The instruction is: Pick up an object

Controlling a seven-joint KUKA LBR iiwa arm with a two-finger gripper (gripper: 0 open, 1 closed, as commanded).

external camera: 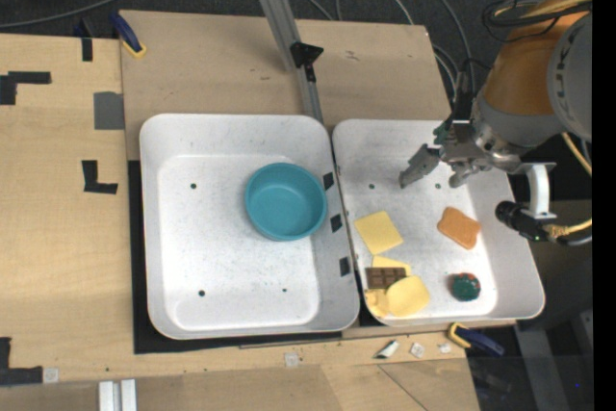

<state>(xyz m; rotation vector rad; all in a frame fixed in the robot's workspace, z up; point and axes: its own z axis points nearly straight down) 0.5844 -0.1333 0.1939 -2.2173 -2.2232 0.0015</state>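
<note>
While the claw [438, 170] hangs wide and holding nothing over the right bin [351, 141], it could miss the orange block [459, 228] lying nearer.

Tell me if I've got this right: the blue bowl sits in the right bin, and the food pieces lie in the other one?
Not quite. The camera view shows the blue bowl in the left bin; the food pieces lie in the right bin.

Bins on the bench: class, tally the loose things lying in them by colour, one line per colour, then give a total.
Blue: 1, the bowl
Yellow: 2, square piece, round piece
Orange: 1, block
Brown: 1, small block
Dark green: 1, small round thing
Total: 6
</note>
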